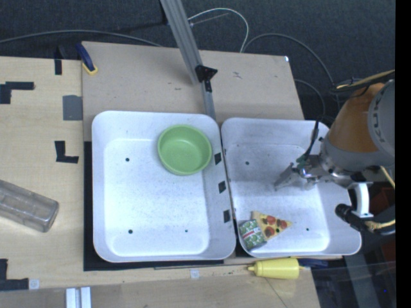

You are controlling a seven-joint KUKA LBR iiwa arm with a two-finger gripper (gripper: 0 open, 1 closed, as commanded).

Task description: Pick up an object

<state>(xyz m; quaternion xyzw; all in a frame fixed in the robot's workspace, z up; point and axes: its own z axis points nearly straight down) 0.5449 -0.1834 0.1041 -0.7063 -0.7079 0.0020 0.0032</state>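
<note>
A green bowl (185,149) sits upright at the back right of the left bin (115,191). In the right bin (257,146) a toy pizza slice (272,224) lies near the front, beside a small green and red packet (252,233). My gripper (286,178) hangs over the middle of the right bin, behind the pizza slice and apart from it. Its grey fingers point left and down. Nothing shows between them.
A yellow bottle (278,269) lies on the bench just past the right bin's front rim. A clear plastic tube (26,205) rests on the table at the far left. A metal pole (186,37) slants up from between the bins. Cables trail behind the bench.
</note>
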